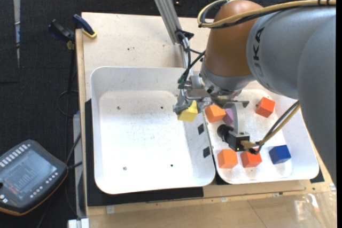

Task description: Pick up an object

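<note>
A: Left bin point(107, 131)?
B: Bare white floor. Yellow block point(188, 112) sits at its right edge, over the divide with the right bin point(299, 168).
A: Hand point(188, 104)?
B: Directly above the yellow block, fingers pinched on it, holding it.
A: Right of the yellow block?
B: Orange cubes point(215, 112), red cube point(265, 107), blue cube point(279, 154).

Two bins sit side by side on the bench point(123, 48): the left bin point(107, 115) and the right bin point(299, 168). The arm point(278, 45) reaches in from the right, its gripper point(188, 100) over the left bin's right edge with a block point(188, 112) between its fingers. Several more blocks point(265, 107) lie scattered in the right bin. A handheld pendant point(26, 176) rests on the floor, left of the bench.
</note>
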`<state>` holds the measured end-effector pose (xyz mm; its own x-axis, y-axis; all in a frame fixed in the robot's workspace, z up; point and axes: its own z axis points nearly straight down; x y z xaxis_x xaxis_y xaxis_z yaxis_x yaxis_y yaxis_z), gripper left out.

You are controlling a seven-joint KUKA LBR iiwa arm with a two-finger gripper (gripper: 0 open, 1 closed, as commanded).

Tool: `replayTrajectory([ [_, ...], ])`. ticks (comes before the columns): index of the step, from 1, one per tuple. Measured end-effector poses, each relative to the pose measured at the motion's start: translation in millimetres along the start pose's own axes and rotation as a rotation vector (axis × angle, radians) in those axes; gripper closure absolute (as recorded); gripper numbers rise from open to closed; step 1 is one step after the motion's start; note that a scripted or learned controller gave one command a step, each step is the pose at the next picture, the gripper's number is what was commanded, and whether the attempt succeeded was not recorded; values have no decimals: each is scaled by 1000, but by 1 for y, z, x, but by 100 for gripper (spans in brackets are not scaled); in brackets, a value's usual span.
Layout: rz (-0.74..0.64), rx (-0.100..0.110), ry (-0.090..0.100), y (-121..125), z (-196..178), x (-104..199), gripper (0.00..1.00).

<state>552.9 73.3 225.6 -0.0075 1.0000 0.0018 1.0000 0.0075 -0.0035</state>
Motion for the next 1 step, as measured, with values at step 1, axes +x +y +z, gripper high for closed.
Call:
replayTrajectory([
  [1, 8, -3, -2, 1, -1, -4, 0],
])
